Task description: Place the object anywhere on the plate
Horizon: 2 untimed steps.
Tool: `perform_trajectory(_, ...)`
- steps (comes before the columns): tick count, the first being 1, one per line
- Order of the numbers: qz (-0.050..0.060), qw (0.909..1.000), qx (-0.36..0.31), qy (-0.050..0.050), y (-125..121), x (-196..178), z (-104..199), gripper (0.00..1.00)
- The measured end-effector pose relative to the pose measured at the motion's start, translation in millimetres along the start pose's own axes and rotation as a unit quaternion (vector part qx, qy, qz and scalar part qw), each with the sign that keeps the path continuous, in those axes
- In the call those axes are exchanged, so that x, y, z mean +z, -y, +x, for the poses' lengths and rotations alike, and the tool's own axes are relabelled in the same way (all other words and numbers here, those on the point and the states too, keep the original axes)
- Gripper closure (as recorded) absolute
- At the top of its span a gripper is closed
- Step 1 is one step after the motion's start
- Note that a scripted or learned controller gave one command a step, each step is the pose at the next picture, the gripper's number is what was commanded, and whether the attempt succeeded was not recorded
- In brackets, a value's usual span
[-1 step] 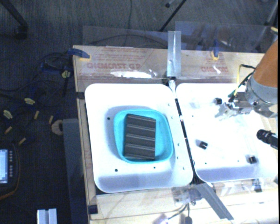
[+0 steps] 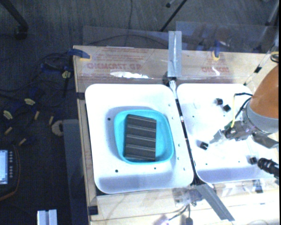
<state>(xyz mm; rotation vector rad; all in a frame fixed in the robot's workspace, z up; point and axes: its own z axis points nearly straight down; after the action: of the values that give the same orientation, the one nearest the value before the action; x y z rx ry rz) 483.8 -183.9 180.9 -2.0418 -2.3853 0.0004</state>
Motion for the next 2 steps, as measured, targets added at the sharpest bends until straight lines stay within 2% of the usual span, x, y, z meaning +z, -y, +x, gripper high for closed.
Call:
perform_trajectory(1, 0.0, 1.0, 0.0, 0.0, 0, 0, 0, 0.0)
perform_trajectory(2, -0.001, 0.9975, 0.07, 0.003, -28, -129, -46, 0.0)
